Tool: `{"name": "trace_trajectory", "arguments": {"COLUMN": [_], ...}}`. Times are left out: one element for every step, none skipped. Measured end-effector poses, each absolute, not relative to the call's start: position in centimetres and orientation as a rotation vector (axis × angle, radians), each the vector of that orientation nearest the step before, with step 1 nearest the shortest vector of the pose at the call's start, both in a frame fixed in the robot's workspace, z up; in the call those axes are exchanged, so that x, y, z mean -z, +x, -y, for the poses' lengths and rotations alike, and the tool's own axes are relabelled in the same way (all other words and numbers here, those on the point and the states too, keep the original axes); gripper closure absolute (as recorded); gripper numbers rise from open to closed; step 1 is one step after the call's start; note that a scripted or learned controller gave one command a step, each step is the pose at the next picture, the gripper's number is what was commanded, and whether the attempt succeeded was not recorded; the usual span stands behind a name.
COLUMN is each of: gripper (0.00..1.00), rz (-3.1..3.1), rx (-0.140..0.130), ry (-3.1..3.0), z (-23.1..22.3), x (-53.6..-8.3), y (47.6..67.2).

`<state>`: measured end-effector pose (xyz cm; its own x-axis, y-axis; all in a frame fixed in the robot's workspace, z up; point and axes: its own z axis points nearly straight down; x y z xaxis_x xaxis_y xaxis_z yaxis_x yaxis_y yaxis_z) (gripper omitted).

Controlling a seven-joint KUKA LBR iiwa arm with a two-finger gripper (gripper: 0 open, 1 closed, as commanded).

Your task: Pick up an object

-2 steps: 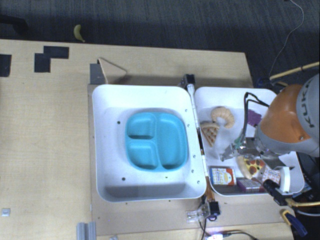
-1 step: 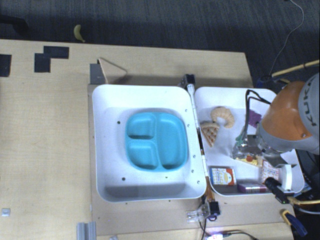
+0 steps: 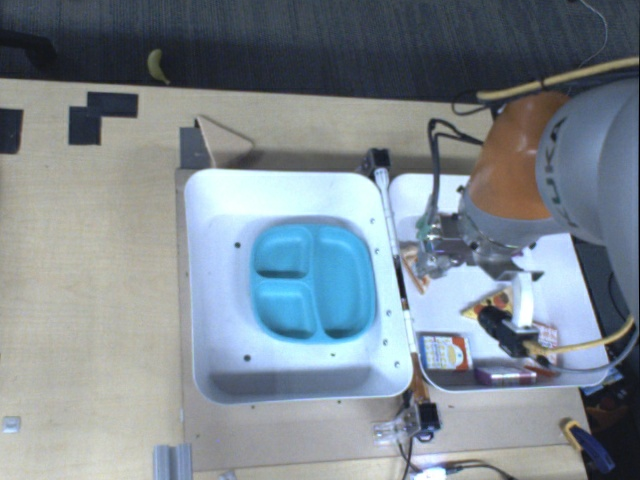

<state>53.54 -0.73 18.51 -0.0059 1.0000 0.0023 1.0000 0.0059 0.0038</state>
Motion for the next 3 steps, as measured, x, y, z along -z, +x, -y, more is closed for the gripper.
{"name": "trace_trajectory", "arguments": {"gripper": [0.00, 0.00, 0.00], "rz": [-2.226, -2.231, -2.232], "rx": [-0.004, -0.039, -0.049], "ry": [2.215, 2.203, 2.202], "z": [0.9, 4.1, 4.4], "x": [-18.5, -14.2, -13.9], "y": [53.5, 51.9, 51.8]}}
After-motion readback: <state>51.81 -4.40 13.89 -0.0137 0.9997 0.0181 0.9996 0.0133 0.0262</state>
